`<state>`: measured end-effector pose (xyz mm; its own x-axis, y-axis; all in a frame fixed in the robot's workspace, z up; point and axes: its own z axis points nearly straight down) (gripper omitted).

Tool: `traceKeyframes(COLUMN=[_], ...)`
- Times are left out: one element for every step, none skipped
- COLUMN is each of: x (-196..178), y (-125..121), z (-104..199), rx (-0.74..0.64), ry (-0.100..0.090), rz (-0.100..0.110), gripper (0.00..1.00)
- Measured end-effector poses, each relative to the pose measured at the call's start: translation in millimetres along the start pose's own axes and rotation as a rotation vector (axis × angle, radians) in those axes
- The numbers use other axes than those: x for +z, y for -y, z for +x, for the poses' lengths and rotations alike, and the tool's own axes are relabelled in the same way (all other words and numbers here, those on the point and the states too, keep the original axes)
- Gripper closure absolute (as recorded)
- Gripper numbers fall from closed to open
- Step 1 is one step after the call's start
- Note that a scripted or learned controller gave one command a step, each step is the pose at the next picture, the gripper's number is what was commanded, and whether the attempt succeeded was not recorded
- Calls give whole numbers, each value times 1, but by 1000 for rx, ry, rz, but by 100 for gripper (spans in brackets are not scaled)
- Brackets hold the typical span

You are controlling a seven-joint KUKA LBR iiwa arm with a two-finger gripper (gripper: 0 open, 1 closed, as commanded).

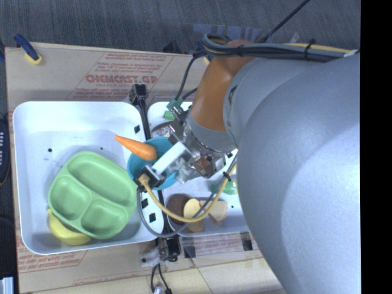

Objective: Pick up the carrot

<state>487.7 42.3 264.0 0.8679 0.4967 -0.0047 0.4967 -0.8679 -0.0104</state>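
1. Orange carrot (136,146) lies across the left rim of the blue bowl (138,166), tip pointing over the left bin (37,121).
2. Judgement: close across the carrot's thick end, then lift straight up, clear of the rim.
3. Gripper (195,162) sits just beside that end. Jaw opening cannot be told, nor any hold.

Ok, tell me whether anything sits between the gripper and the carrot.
Nothing visible does. The carrot lies bare, its thick end on the rim of the blue bowl, beside the green plate. The gripper hangs just right of it, over that bowl, whose rim may crowd the approach.
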Motion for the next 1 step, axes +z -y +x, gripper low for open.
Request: traceKeyframes(x=[-91], y=[1], z=[20], rx=[228], ry=[-1], rz=[-7], gripper=[100])
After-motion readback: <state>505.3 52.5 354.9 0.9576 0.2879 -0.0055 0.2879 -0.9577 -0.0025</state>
